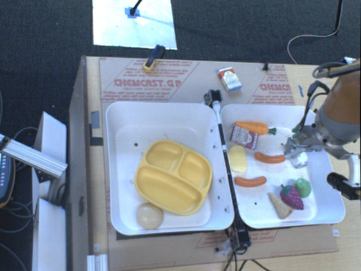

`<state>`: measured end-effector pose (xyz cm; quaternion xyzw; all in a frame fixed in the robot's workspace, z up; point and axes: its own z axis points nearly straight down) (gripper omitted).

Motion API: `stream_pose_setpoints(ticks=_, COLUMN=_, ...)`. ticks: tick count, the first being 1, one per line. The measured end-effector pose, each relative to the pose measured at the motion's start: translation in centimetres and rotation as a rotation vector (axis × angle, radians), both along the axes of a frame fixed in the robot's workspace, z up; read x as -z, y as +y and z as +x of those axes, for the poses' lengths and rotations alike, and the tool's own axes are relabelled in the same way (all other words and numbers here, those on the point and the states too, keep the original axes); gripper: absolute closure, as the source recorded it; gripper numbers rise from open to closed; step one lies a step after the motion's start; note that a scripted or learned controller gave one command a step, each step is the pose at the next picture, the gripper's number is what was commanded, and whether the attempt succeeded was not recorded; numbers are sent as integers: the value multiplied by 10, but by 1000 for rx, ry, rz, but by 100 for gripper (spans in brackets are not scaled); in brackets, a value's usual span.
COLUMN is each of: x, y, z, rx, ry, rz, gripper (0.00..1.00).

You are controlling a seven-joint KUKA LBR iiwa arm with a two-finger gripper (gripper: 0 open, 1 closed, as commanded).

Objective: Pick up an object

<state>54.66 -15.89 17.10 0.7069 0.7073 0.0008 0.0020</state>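
The right bin holds several toy foods. An orange carrot lies at the back, with a red packet just in front of it. A pale yellow piece rests by the divider. Two sausages lie mid-bin, one above the other. Purple grapes, a green apple and a tan wedge sit at the front right. My gripper is low over the right bin, right at the right end of the upper sausage.
The left bin holds a yellow divided plate and a beige round piece. A small red-and-white box and a yellow-tipped tool lie on the cardboard behind the bins. A black bar runs between the bins.
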Motion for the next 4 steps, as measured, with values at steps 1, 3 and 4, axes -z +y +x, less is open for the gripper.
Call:
stream_pose_setpoints(ticks=1, x=-17, y=49, z=36, rx=-3, ry=1, rz=2, gripper=100)
stream_pose_setpoints(ticks=3, x=0, y=19, z=38, rx=-1, ry=2, rz=1, gripper=100)
stream_pose_setpoints(ticks=4, x=-3, y=46, z=25, rx=-3, ry=2, rz=1, gripper=100)
